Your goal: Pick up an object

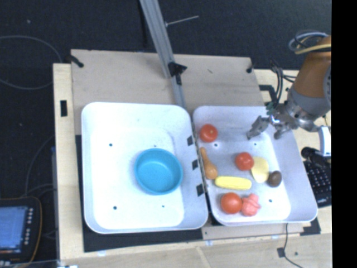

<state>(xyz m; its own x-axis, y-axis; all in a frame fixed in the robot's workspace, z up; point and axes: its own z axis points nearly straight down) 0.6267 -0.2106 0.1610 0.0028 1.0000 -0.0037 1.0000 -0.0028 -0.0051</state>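
Two white bins sit side by side on my bench. Above the right bin's (295, 197) far corner hangs the gripper (266, 128), fingers spread, nothing held, likely staged to descend on the toy food clustered below, a red tomato (244, 161) nearest.
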